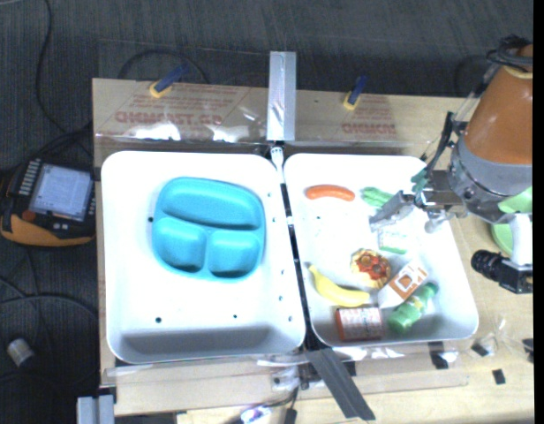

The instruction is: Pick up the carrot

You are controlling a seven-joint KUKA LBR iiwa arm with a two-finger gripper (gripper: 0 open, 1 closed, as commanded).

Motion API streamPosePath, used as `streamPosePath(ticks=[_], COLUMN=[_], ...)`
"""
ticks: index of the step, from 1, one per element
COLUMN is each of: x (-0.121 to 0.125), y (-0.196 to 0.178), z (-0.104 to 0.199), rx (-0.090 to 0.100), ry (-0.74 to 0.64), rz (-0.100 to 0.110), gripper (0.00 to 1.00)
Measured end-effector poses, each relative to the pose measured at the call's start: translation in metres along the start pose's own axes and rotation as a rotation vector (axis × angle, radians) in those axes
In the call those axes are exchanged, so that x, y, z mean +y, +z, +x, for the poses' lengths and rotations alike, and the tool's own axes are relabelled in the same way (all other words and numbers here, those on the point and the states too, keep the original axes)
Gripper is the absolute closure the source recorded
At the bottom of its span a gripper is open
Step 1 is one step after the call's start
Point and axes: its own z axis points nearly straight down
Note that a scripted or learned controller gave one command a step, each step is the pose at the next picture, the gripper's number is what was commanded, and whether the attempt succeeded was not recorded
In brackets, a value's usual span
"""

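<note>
The carrot [329,193], a short orange stick, lies at the back of the right bin [457,276], near the divider between the bins. My gripper [409,217] hangs over the back right part of that bin, to the right of the carrot and apart from it. Its two grey fingers [386,212] stand spread and open, with nothing between them. A green leafy piece [375,196] lies between the carrot and the gripper.
In the right bin's front half lie a banana [338,291], a red and yellow toy food [371,268], an orange and white box [407,279], a green bottle [411,307] and a brown can [358,323]. The left bin [122,307] holds a blue divided plate [207,226].
</note>
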Motion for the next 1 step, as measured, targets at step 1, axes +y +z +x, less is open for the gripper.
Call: streamPosePath(ticks=[1], x=[0.0121], y=[0.0915], z=[0.0241], rx=[0.0], ry=[-0.045], rz=[0.001], gripper=[0.0])
